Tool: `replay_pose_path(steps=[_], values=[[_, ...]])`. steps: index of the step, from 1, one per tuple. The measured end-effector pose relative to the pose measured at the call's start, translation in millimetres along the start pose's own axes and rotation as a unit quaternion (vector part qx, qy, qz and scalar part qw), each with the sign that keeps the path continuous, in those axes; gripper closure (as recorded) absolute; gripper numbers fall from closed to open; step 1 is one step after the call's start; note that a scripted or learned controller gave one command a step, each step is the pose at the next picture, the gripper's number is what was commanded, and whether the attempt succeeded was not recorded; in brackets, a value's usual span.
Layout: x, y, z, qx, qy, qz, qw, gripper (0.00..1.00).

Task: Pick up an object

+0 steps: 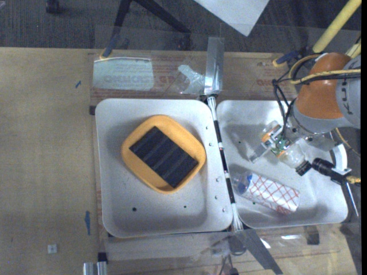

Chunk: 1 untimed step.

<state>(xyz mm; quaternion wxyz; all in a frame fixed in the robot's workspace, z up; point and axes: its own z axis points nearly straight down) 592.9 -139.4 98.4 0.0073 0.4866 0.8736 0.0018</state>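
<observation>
The red-and-white checked packet (274, 191) lay flat in the front of the right bin (338, 211), and beyond it my pincer (274, 144) hung low over the bin floor, grip unreadable, so I judged I was mid-reach and needed to settle onto something.

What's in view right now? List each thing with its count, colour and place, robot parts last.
Bins: 2, white, side by side on the bench.
Pad: 1, orange rim with dark ribbed middle, centre of the left bin.
Packet: 1, white with red crosshatch, clear end with a blue bit, front of the right bin.
Label sheet: 1, pale, on the bench behind the left bin.
Arm: 1, grey with orange band, over the right bin.
Gripper: 1, above the right bin's middle.
</observation>
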Motion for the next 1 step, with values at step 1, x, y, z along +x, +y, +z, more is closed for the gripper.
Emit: replay_pose_path(steps=[1], values=[[9.0,24.2,-133.6,0.003,0.004,-0.11,0.9939,1.0]])
